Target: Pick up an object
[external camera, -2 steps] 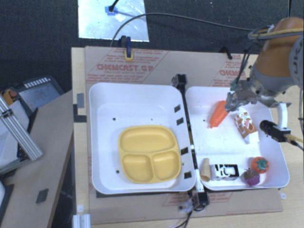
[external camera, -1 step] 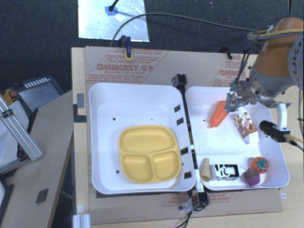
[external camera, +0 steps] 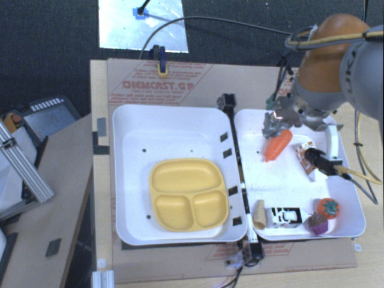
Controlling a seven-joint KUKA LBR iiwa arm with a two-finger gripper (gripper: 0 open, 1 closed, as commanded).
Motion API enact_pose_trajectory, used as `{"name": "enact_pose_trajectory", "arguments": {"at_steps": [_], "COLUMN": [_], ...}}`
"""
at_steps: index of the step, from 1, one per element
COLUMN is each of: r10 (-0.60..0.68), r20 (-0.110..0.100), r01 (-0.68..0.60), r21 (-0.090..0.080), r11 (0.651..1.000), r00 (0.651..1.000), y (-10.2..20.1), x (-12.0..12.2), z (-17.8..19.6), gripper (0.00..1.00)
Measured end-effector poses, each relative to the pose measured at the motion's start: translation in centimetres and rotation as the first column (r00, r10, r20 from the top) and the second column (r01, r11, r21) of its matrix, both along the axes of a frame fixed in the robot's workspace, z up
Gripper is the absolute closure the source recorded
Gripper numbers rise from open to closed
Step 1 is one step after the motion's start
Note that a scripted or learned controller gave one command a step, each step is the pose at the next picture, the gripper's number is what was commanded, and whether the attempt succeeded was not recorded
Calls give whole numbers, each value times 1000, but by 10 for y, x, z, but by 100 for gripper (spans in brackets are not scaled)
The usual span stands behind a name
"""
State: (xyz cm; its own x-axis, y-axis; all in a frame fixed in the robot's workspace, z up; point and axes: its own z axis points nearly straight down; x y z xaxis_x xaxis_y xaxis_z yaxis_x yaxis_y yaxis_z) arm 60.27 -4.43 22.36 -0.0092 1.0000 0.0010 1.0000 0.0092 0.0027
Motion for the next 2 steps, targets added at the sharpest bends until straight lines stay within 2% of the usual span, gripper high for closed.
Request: {"name": "enact_pose_trajectory", "arguments": {"at_steps": [1,2], "r10": [1,-1], "r20": [0,0], "r01": [-1,1], "r21": [1,0], "r11": [1000,1000], "r00": [1000,1000], "y": [56,100], "x": [6,17], "z": [11,5], "gripper": [100,100]}}
